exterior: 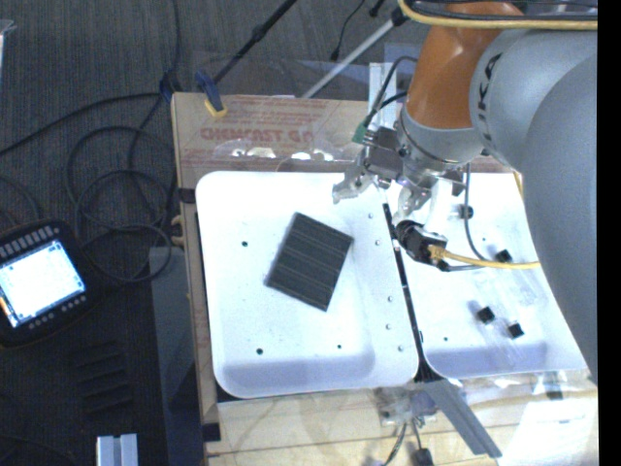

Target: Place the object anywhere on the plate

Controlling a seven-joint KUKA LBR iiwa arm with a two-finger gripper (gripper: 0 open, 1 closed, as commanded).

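Observation:
A dark ribbed rectangular plate (310, 260) lies tilted in the middle of the left bin (233, 338). Small black objects (482, 313) (514, 331) (503, 256) lie in the right bin (505, 357). My gripper (380, 195) hangs over the far end of the divider between the bins, up and to the right of the plate. Its two grey fingers (347, 188) stand spread apart, open, with nothing showing between them. The grey arm with its orange band (446, 56) hides the far part of the right bin.
A black connector with a yellow cable (427, 246) hangs below the wrist over the right bin's left side. A cardboard sheet (262, 129) lies behind the bins. A tablet (39, 280) and loose cables lie on the floor at left.

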